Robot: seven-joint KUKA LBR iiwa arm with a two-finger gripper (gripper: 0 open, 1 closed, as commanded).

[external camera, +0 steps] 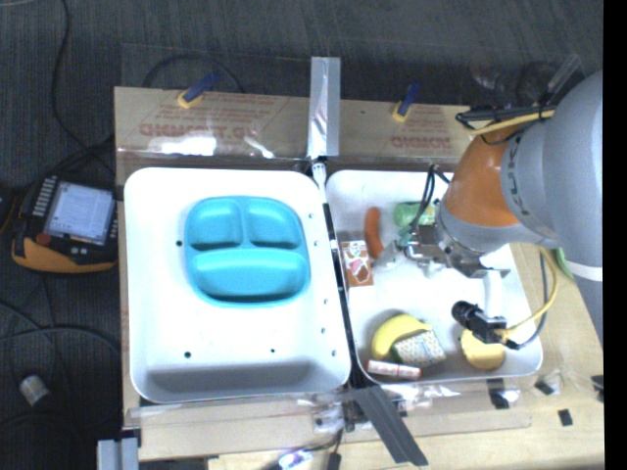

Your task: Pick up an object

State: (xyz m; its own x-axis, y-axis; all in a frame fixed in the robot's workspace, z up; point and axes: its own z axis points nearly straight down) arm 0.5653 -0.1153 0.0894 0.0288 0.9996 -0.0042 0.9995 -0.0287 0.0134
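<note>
Grey arm [549, 164] reaches into right bin [529, 355] from 3 o'clock | gripper [423, 248] low near green item [409, 213] at 12 o'clock, grip state unreadable | sausage [372, 231] at 11 | banana [392, 333] at 6 | blue tray [245, 248] in left bin [157, 360]

Grey arm [563, 164] reaching in from the right, orange band [480, 184] above the wrist, gripper [423, 248] pointing down and leftward, low, fingers hidden
</note>
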